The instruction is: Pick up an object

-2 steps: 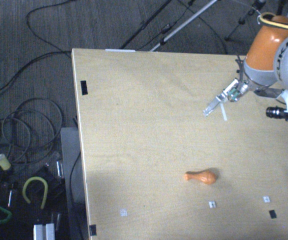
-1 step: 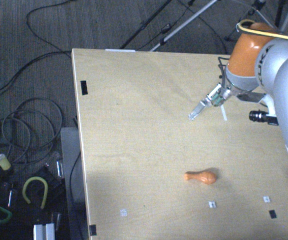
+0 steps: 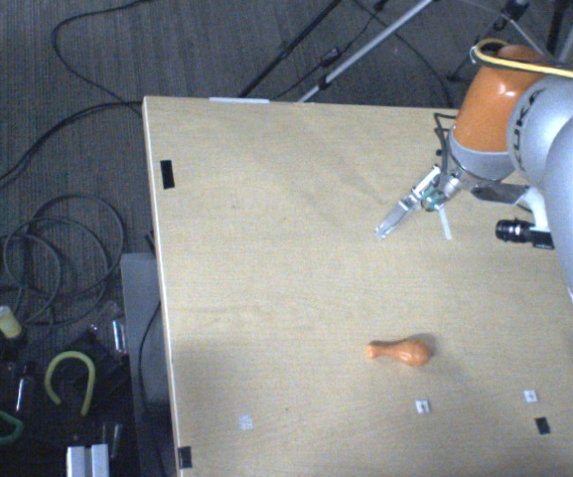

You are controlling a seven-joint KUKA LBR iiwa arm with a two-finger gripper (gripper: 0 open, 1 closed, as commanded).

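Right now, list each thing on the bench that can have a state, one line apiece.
pincer: fingers spread open, nothing between them, held above the bench, apart from the orange object.
orange object: lying on its side on the bench surface, narrow end toward the view's left, untouched.
arm: reaching in from the view's right, wrist tilted down toward the bench.

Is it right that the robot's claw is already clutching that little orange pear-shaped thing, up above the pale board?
Not quite. The gripper is up above the pale board, but nothing sits between its fingers. The orange pear-shaped thing lies on the board, well apart from it, nearer the bottom of the camera view.
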